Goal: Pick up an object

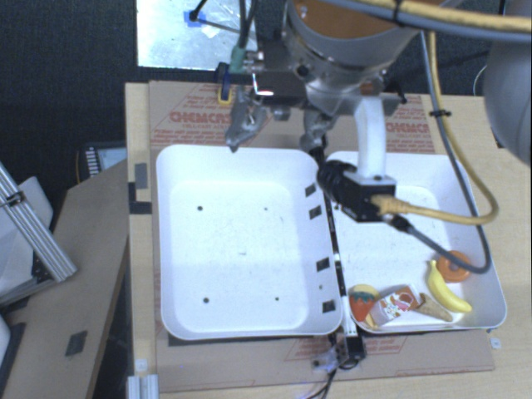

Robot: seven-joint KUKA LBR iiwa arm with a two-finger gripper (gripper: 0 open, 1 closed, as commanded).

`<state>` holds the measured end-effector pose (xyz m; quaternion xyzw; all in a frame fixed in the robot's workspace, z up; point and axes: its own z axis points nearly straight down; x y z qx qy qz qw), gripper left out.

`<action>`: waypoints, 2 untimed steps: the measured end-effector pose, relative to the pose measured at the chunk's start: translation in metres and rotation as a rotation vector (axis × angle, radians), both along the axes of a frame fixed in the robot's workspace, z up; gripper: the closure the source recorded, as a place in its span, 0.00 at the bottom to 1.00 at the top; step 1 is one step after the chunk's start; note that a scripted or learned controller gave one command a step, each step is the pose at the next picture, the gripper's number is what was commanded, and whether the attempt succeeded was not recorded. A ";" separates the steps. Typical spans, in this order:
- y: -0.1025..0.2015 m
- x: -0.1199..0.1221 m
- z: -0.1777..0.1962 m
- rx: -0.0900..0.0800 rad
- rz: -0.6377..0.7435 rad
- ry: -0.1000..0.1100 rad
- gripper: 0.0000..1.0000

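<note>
A wooden bench (100,248) is standing against dark surroundings, with a bright patch of floor (187,19) showing beyond its far edge. A printed cardboard sheet (199,115) is lying across the bench top, carrying two white bins side by side. The left bin (237,243) is sitting with bare walls and floor. The right bin (465,223) is holding a small cluster in its near right corner. The grey arm (357,23) is hanging over the far edge of both bins, a yellow cable (440,214) trailing from a black box (353,194) above the right bin. The gripper (278,127) is hovering over the far rim where the bins meet, its fingers (243,130) spread apart and gripping nothing. In the cluster, a banana (446,289) is lying nearest the right wall, an orange fruit (454,266) just beyond it, a red and white packet (394,303) beside it, and a tomato (362,302) at the left end.
</note>
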<state>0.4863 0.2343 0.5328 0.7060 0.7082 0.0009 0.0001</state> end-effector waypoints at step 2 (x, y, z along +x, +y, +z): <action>-0.066 0.000 0.002 -0.002 -0.009 0.001 1.00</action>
